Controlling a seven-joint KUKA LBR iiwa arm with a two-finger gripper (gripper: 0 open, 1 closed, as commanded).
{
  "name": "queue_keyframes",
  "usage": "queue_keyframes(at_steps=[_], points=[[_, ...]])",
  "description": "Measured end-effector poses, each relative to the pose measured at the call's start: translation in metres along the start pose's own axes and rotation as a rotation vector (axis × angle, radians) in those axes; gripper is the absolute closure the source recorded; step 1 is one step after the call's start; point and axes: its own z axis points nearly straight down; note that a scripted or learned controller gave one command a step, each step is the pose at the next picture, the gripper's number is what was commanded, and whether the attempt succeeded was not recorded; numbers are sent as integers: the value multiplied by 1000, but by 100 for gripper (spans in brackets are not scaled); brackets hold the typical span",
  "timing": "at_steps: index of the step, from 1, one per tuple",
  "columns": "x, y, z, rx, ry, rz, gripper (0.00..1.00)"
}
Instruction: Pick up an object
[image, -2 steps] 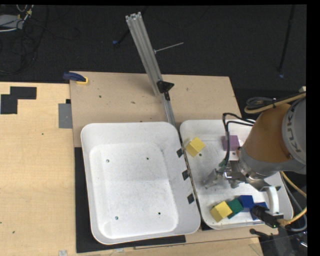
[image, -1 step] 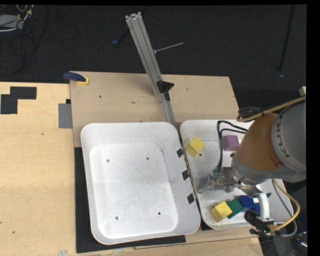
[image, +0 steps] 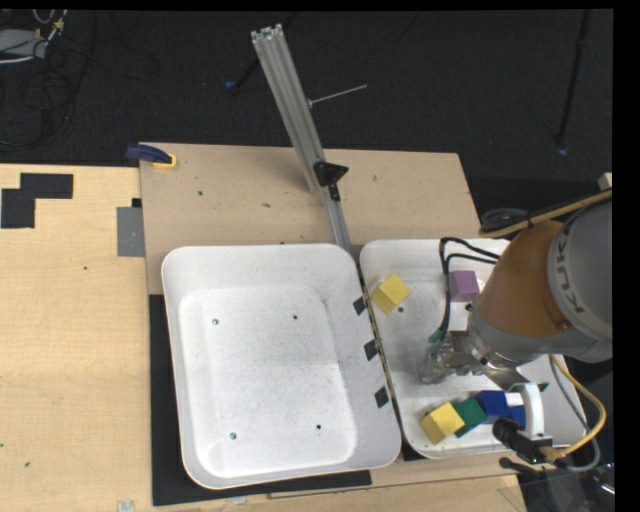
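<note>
The right bin (image: 420, 262) holds a yellow block (image: 391, 293) near its upper left and a purple block (image: 463, 285) at its upper right, partly behind the arm. Near the bin's front lie a second yellow block (image: 438, 423), a green block (image: 465, 415) and a blue block (image: 494, 404), close together. My gripper (image: 434, 366) reaches down to the bin floor in the middle, between the upper yellow block and the front cluster. Nothing shows between its fingers. The arm's grey and orange wrist hides the bin's right part.
The left bin (image: 268, 365) lies beside the right one, with black clips along the shared rim. A slanted aluminium rail (image: 296, 110) rises behind the bins. A black cable (image: 462, 248) loops over the right bin's back edge.
</note>
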Motion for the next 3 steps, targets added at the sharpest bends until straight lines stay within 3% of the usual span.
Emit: queue_keyframes(at_steps=[2, 3], points=[[-1, 7, -101, -7, -4, -10, 100], [-2, 8, -122, -4, -3, -11, 100]])
